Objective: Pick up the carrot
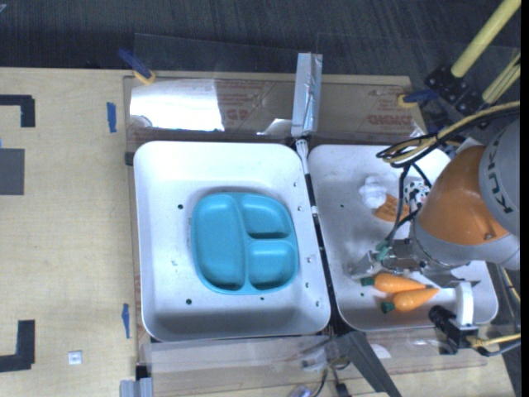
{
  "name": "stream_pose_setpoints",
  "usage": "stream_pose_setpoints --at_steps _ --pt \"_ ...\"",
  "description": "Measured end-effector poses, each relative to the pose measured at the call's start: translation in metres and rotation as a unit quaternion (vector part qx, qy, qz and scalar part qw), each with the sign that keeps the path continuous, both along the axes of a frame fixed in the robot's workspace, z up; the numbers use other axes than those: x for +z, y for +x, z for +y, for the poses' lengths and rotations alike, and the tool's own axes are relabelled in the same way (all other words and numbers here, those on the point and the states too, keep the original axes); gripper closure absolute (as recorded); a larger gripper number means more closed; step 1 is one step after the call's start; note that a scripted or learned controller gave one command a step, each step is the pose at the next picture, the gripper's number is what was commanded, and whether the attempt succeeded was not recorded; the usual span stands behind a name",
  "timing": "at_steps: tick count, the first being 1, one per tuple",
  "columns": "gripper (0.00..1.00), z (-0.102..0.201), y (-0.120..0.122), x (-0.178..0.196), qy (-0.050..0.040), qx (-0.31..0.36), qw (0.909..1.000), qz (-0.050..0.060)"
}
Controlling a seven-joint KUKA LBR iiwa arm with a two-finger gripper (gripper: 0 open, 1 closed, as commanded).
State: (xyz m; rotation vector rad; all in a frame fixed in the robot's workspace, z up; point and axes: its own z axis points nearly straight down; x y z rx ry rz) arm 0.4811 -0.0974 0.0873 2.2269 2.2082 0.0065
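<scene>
Carrot, orange plastic with green stub (398, 284), lies at right white bin's (339, 222) front beside a second one (413, 299). Gripper (395, 259) hovers just above; jaw state hidden, cannot tell. Approach step; next needs a straight descent and closing.

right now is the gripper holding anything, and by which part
It cannot be told. The gripper sits in the right bin just above two carrots, and the arm hides whether anything is between its fingers.
</scene>
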Motion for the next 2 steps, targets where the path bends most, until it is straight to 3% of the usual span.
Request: stream_pose_setpoints --at_steps 1,2 --pt "1.00 0.0005 0.0017 0.0109 -0.0003 0.000 1.0000 -0.003" --pt "0.00 0.0005 0.0013 0.0104 -0.0002 0.000 1.0000 -0.002"
